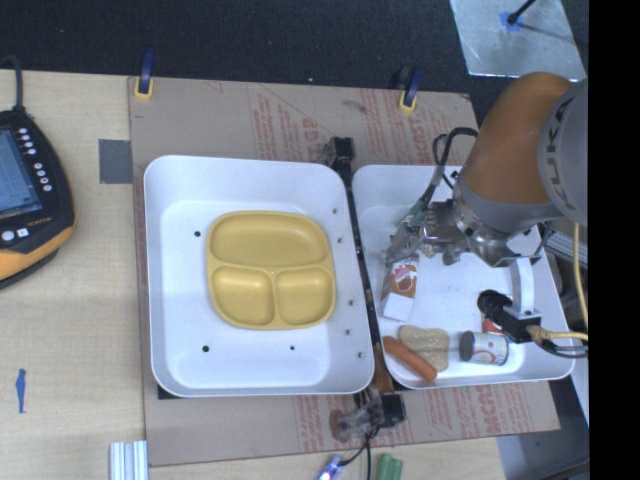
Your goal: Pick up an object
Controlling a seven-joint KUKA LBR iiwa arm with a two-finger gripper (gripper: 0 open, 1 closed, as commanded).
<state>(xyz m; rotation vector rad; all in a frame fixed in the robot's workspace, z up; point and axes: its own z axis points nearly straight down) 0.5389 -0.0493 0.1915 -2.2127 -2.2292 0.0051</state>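
My gripper (412, 236) hangs low over the upper left part of the right bin (372, 183), its metal fingers pointing left and down. Just below the fingertips lies a brown and white packet (402, 280), with a white card (397, 308) under it. Along the bin's front lie a red-orange sausage-shaped piece (411, 359), a tan bread-like piece (424, 341) and a small can (487, 347) on its side. I see nothing between the fingers. The arm hides the bin's right and back parts.
The left bin (168, 268) holds a yellow three-compartment plate (270, 268). A teach pendant (25, 193) lies at the bench's left edge. Clamps (408, 88) hold the cardboard mat at the back.
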